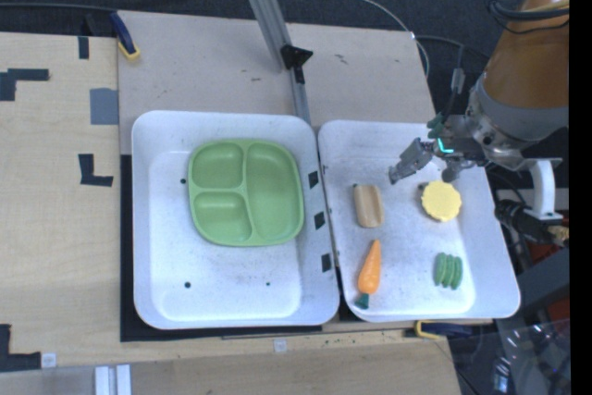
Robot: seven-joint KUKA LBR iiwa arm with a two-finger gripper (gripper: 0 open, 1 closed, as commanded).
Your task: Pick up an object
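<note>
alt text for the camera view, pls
The gripper hangs open over the right bin, just above a yellow round piece, holding nothing. That bin also has a bread piece, carrot and green pod; the left bin holds a green divided plate.

The arm (527, 60) has a wide orange band with a rounded top, and below it a grey ring of smooth metal. Thin black cables loop over the orange part. The wrist is made of darker grey blocks. A small light of blue-green colour shines on it. The gripper (427, 164) has grey metal fingers (407, 166). A white bracket sits beside the wrist.
</note>
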